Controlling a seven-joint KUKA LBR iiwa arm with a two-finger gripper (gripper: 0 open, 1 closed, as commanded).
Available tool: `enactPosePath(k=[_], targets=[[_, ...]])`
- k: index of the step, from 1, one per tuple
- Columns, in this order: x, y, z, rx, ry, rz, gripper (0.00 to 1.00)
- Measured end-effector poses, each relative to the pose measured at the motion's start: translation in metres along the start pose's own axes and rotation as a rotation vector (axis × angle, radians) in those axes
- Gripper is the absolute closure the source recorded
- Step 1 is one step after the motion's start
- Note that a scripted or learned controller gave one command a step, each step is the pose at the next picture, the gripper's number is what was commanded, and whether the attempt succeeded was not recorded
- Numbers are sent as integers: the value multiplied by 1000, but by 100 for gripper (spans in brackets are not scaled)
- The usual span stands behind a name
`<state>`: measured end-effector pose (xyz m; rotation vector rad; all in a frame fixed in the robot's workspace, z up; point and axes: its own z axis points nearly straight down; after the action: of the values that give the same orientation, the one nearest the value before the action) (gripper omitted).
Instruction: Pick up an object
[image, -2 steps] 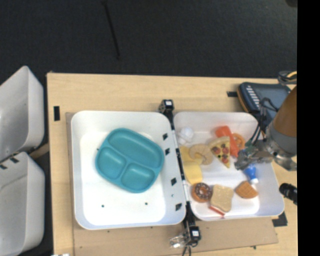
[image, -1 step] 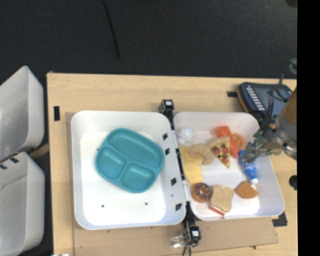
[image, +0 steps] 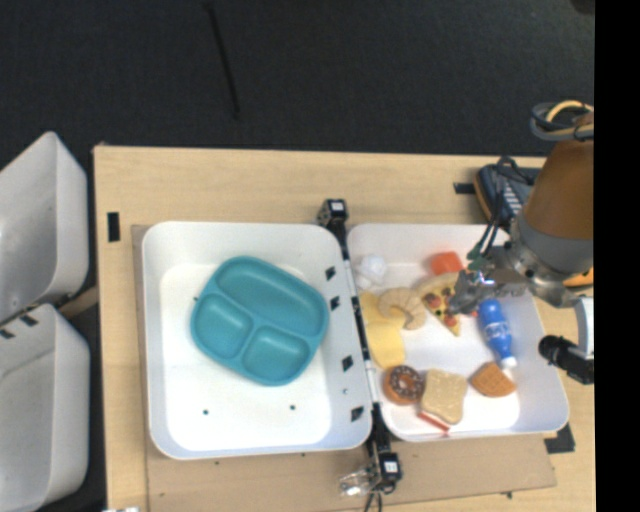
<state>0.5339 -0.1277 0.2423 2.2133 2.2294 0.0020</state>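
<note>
Arm: the grey KUKA arm with its orange band reaches in over the right-hand shallow white plastic bin (image: 555, 405), its gripper (image: 470, 292) low among the toy food.
Gripper state: cannot tell; the tips are lost in dark clutter against the items below.
Nearest candidates: a blue plastic bottle with a white cap (image: 495, 330) lies just beside the gripper; a multicoloured pizza-slice toy (image: 440, 300) sits touching or right under it; an orange-red block (image: 446, 263) lies just behind.
Other items in that bin: a flat yellow cheese-like slab (image: 383, 330), a tan curved pastry piece (image: 402, 305), a chocolate doughnut with sprinkles (image: 404, 384), a toast-coloured bread slice (image: 444, 396), a brown cookie-like wedge (image: 493, 380).
Left bin: a teal three-compartment plastic plate (image: 260, 320) rests in the left white bin (image: 160, 400), well apart from the gripper.
Tabletop: pale wood (image: 230, 185) under both bins.
Risk: items crowd together, so the gripper may well close on two pieces or pinch an edge and slip off.
Risk: the rounded bottle could roll away if nudged sideways.
</note>
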Motion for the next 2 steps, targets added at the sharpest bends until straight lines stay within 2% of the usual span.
enactPosePath(k=[1, 2], targets=[[53, 11, -7, 1, 0, 0, 100], [89, 3, -2, 3, -1, 2, 100]])
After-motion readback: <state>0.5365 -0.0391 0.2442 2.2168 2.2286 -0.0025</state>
